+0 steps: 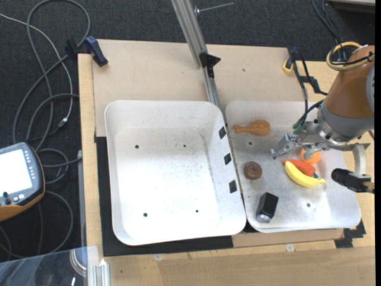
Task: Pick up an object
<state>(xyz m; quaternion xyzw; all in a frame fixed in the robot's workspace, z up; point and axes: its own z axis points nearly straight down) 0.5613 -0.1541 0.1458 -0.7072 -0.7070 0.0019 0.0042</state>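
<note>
The right bin holds a tan pear-shaped wooden piece, a brown round disc, a black block with a grey end, a yellow banana and an orange carrot-like piece. My gripper hangs low over the right bin, just above and left of the banana and the orange piece. Its metal fingers point left toward the bin's middle. Nothing shows between them.
The left bin lies beside the right one, with black clips along the shared rim. A slanted metal pole rises behind the bins. Cables and a teach pendant sit off the bench to the left.
</note>
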